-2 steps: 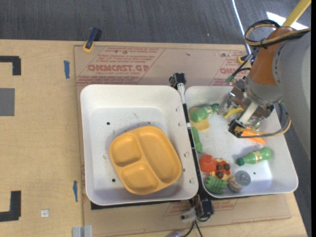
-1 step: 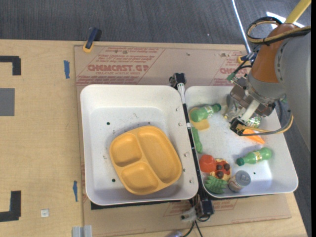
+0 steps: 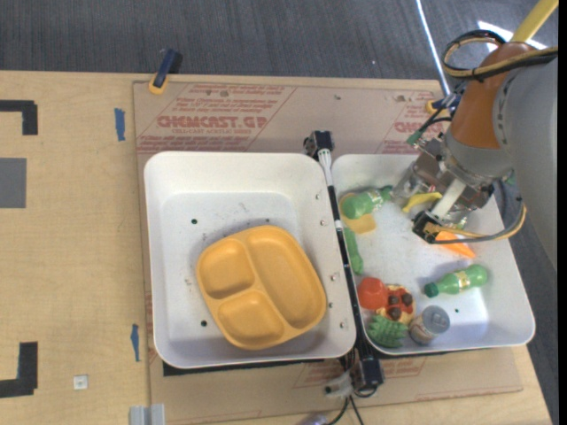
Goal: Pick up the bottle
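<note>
The bottle (image 3: 457,282) is green with a darker green cap and lies on its side near the right bin's right wall, cap pointing left. My gripper (image 3: 431,195) hangs over the far part of the right bin (image 3: 509,326), above and a little left of the bottle and well apart from it. A yellow banana-like piece (image 3: 422,202) lies right under the gripper. Nothing can be seen held.
The right bin also holds an orange carrot (image 3: 457,248), a green round toy (image 3: 358,204), a yellow piece (image 3: 361,225), a red cup (image 3: 371,290), a dark-spotted red piece (image 3: 400,302), a leafy green item (image 3: 385,329) and a grey lump (image 3: 431,322). A yellow divided plate (image 3: 260,286) fills the left bin (image 3: 168,193).
</note>
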